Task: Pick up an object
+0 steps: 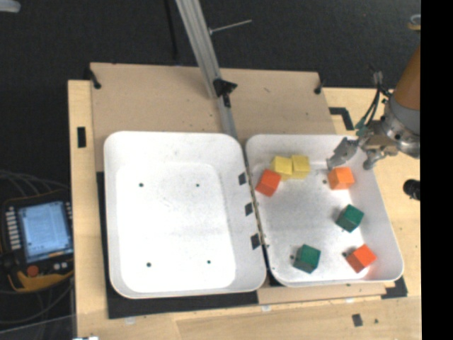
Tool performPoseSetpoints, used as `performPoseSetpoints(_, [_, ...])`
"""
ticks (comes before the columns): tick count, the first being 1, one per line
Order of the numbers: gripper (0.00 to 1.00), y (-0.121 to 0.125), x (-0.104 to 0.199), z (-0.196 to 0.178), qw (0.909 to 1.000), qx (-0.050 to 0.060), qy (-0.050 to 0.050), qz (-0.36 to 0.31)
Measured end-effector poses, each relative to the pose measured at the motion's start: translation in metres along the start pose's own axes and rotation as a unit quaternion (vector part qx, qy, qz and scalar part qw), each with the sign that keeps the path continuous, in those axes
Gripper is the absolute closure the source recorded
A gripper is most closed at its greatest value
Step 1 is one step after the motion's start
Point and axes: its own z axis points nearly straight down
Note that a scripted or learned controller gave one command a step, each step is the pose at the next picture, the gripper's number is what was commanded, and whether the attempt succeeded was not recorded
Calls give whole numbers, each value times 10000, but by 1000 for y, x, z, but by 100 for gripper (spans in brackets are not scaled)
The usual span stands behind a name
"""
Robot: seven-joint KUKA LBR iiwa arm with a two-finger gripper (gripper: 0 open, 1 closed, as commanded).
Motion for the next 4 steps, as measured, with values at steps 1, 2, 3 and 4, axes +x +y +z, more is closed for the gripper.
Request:
performPoseSetpoints(1, [0, 0, -2, 42, 10000, 0, 1, 7])
performPoseSetpoints(2, [0, -5, -7, 85, 10000, 2, 2, 5])
performPoseSetpoints(3, [100, -3, -8, 71, 10000, -42, 1, 17])
performPoseSetpoints(4, [100, -1, -6, 27, 10000, -45, 7, -15])
